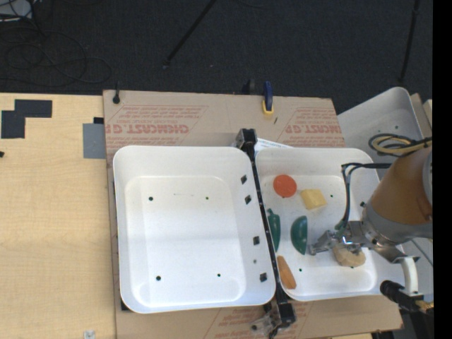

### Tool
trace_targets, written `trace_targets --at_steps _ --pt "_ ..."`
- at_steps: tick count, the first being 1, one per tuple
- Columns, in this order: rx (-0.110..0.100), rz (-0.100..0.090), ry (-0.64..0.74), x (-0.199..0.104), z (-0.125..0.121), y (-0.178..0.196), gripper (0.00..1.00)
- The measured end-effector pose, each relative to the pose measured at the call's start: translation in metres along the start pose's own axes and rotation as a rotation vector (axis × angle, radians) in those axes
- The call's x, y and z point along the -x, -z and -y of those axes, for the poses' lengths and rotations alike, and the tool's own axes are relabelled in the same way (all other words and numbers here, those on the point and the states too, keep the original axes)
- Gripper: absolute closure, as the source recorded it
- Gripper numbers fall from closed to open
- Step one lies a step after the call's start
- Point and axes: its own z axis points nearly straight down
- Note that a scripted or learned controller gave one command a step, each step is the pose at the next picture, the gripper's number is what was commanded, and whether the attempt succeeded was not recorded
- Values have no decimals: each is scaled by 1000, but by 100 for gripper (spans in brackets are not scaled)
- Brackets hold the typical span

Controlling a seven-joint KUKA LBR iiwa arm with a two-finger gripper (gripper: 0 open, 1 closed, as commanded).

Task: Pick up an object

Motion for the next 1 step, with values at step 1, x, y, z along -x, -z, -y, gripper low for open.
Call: trace_targets --at_steps 1 --pt "6 3 1 31 -68 5 0"
